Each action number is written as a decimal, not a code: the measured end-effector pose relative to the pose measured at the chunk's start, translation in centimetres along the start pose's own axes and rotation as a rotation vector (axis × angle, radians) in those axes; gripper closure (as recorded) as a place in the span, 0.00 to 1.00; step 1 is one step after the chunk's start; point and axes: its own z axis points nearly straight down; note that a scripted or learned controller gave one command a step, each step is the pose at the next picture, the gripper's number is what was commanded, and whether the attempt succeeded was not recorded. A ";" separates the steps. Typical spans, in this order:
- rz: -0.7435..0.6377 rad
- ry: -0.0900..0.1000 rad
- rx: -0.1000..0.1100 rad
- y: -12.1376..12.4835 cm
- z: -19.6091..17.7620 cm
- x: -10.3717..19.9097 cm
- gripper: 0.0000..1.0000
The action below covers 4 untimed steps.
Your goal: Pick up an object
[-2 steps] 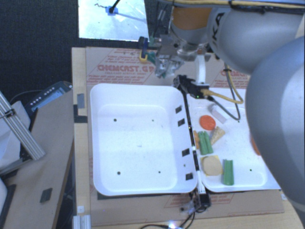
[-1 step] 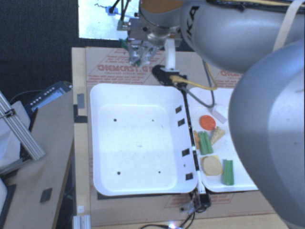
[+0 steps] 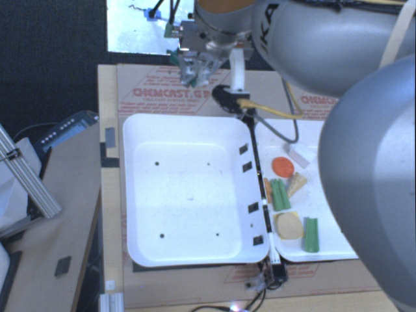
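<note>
1. The hand (image 3: 194,70) hangs at the far edge of the desk (image 3: 110,194), beyond the back rim of the left bin (image 3: 188,194). It is a blurred cluster of metal and green parts, so I cannot tell how far open it is, and nothing can be made out in its grip.

2. The objects to pick from all lie in the right bin (image 3: 312,249), well apart from the hand, nearer the camera and off toward the arm's side. A wide stretch of white bin floor lies between.

3. The orange round piece (image 3: 283,167) is the closest to the hand. Just beyond it lie a pale wedge (image 3: 298,184) and a green stick (image 3: 280,194), touching or nearly so.

4. Farthest from the hand sit a tan disc (image 3: 290,225) and a second green stick (image 3: 312,234), side by side.

5. These look like small toy food pieces: probably light, stiff and smooth, not fragile, and apt to slip or skid on the slick bin floor.

6. The green sticks seem the easiest hold, gripped across the narrow width at mid-length. The disc and round piece are flat and low, so they likely need a pinch across the diameter, low at the rim.

7. The crowding near the bin's divider wall is a risk, since a finger could nudge a neighbour.
</note>
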 end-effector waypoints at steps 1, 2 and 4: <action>-0.005 0.001 -0.002 0.0 -1.1 0.1 1.00; -0.011 0.001 -0.004 0.1 -2.2 0.1 1.00; -0.022 0.001 -0.008 0.1 -4.4 0.2 1.00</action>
